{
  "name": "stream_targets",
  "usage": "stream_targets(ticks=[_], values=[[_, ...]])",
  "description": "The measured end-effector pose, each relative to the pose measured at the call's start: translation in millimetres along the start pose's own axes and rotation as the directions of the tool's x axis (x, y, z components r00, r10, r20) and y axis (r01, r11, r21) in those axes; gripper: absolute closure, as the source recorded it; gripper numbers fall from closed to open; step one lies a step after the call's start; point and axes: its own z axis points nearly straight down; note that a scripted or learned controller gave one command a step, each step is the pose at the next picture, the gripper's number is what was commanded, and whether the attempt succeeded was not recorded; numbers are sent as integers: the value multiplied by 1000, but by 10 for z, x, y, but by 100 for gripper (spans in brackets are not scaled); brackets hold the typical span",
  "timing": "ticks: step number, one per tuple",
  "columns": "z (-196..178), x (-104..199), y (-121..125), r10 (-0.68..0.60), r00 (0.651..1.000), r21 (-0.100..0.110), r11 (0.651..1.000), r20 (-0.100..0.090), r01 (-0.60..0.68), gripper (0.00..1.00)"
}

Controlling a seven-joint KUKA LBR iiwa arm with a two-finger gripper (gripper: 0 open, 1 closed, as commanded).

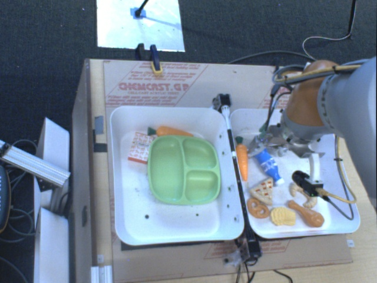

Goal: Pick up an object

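The gripper (pixel 263 145) hangs low over the upper part of the right bin (pixel 347 214); whether it is open or closed cannot be told. Just below it lies one blue-and-white tube (pixel 270 165), with nothing seen gripped. That bin also holds one carrot (pixel 241 161) by its left wall, one pizza slice (pixel 263 189), one pretzel (pixel 257 207), one yellow crinkled chip (pixel 283 216) and one drumstick (pixel 307 214). The left bin (pixel 126 217) holds one green divided plate (pixel 184 170), a second carrot (pixel 172 131) and one red-printed card (pixel 140 147).
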Motion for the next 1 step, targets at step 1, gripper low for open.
stream_targets(ticks=[1], values=[[31,-48,-568,-6,1000,14,1000,-11,6,0]])
